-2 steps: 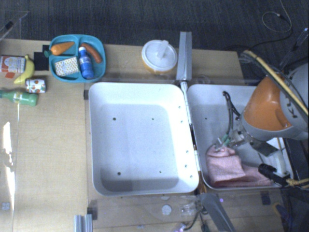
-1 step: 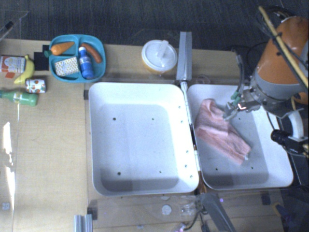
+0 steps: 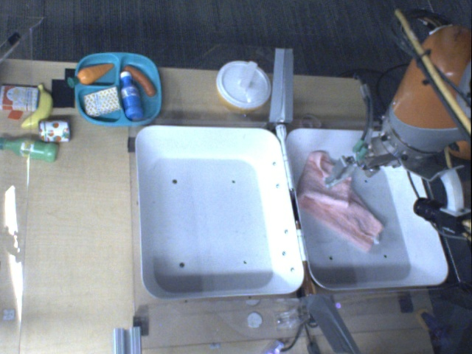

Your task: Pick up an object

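Note:
A pink, floppy slab like a piece of raw meat (image 3: 335, 201) lies in the right bin (image 3: 420, 264), stretching from its upper left toward the middle. My gripper (image 3: 346, 169) hangs over the slab's upper end, its fingers spread open, reaching in from the grey and orange arm (image 3: 428, 102) at the right. Nothing sits between the fingers. Whether the fingertips touch the slab I cannot tell.
The left bin (image 3: 214, 271) lies beside the right one, with a metal divider post (image 3: 280, 87) behind them. A white lidded cup (image 3: 243, 85) stands at the back. At far left sit a blue tray of toy food (image 3: 118, 87), a banana, a can and a green bottle.

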Robot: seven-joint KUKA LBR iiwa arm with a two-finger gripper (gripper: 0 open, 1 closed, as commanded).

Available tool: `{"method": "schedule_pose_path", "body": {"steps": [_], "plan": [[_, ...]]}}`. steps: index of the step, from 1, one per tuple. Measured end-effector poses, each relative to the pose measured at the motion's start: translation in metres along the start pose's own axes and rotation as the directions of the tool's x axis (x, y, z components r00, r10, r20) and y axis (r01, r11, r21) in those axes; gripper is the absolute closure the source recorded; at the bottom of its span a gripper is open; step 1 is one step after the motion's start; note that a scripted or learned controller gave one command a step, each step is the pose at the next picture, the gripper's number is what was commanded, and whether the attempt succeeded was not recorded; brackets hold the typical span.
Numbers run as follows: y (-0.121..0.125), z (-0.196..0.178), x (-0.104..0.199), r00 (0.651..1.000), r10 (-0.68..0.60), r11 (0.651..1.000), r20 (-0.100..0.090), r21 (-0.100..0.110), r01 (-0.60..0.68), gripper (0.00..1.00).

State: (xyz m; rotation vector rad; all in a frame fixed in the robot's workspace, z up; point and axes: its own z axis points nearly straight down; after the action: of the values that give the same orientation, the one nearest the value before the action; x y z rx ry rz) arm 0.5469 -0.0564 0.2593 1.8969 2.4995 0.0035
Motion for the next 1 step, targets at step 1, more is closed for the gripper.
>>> {"method": "schedule_pose_path", "body": {"steps": [1], "plan": [[0.0496, 0.1627, -0.0564, 0.986, 0.166, 0.986, 0.001, -0.005, -0.166, 0.0]]}}
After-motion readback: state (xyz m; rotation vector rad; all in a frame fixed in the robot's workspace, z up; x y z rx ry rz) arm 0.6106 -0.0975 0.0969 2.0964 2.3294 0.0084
